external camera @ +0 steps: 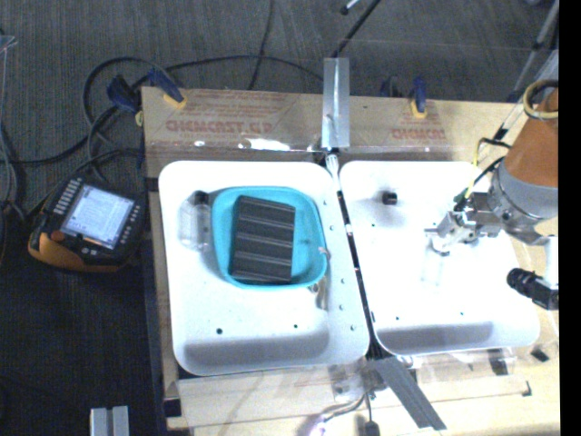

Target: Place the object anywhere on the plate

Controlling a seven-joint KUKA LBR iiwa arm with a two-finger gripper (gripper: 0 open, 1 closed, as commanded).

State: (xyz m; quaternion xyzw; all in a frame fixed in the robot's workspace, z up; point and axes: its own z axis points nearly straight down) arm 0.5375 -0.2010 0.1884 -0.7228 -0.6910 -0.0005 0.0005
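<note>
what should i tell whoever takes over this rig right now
End effector: hovers over the right bin, toward its right side; whether it is open or shut cannot be told, and nothing is seen held in it.
Things: the blue plate sits in the left bin with a dark ridged block lying on it. A clear small bottle lies just left of the plate, at its rim. A small dark object rests in the right bin's upper left.
Done: the ridged block is already on the plate.
Left: if the small dark object is the target, it is not yet picked up.
</note>
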